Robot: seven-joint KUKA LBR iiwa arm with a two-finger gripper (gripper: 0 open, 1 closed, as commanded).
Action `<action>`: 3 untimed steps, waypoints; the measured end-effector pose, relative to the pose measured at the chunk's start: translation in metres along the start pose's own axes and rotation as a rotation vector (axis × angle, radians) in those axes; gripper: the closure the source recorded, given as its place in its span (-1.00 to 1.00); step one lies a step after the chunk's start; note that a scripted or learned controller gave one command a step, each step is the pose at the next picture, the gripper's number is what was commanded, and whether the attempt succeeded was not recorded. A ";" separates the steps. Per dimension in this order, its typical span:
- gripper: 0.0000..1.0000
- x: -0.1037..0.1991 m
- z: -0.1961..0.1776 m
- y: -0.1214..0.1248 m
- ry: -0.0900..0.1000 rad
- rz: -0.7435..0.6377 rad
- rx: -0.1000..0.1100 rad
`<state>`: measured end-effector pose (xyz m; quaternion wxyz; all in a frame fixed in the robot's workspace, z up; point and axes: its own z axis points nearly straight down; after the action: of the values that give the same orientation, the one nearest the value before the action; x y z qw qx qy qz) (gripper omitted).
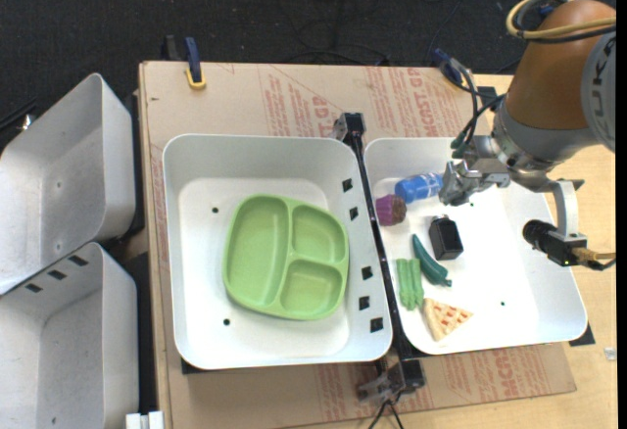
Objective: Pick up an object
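gripper (457,190) over right bin (549,309), perhaps touching blue bottle (417,187)

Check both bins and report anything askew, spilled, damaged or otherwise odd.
Nothing stands out. The green divided plate lies flat in the left bin, tilted a bit against the bin's edges. In the right bin, the blue bottle lies on its side beside the purple item. Nothing looks spilled or broken. The gripper sits by the bottle.

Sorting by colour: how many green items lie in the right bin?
2: a dark green pepper mid-bin, and light green beans just left of it, near the divider. The arm may hide others.
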<state>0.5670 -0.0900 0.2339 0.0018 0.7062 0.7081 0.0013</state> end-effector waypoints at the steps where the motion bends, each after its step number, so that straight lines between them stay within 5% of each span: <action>1: 1.00 0.000 -0.028 0.001 0.000 0.001 0.001; 3: 1.00 0.102 -0.031 0.044 0.002 -0.005 0.002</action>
<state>0.6105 0.0117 0.2649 0.0006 0.7045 0.7097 0.0012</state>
